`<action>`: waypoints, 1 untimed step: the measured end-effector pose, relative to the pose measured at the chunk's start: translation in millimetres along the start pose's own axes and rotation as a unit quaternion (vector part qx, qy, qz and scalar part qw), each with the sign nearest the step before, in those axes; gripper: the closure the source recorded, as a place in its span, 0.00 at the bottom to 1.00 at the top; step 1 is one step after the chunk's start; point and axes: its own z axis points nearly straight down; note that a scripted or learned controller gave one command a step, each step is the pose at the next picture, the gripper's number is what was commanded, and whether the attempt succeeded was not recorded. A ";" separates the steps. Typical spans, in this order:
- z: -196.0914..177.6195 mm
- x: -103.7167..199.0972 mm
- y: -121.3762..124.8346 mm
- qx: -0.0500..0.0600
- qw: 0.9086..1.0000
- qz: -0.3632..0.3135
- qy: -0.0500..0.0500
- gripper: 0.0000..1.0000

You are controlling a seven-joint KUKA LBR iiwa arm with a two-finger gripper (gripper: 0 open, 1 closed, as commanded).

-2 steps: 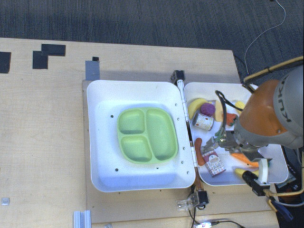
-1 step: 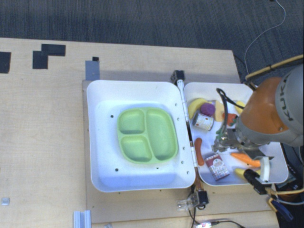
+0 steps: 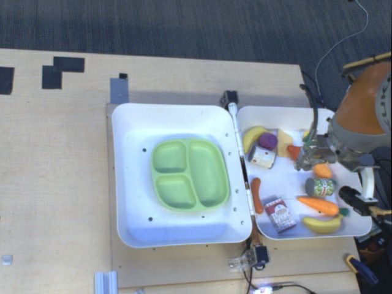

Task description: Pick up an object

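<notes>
camera view: left bin (image 3: 125, 164) holds green divided plate (image 3: 190, 174); right bin (image 3: 361, 225) holds toy food; gripper (image 3: 308, 158) grip unclear.

This looks like a robotics lab. A wooden bench (image 3: 55, 164) carries two white bins (image 3: 131, 225), with loose cables (image 3: 343, 35) at 1 o'clock and grey carpet (image 3: 153, 17) at 12 o'clock.

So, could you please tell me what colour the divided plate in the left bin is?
Light green plate, clearest in the camera view.
</notes>
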 end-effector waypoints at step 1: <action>-138.0 34.9 20.1 -0.001 1.000 -0.001 0.001 1.00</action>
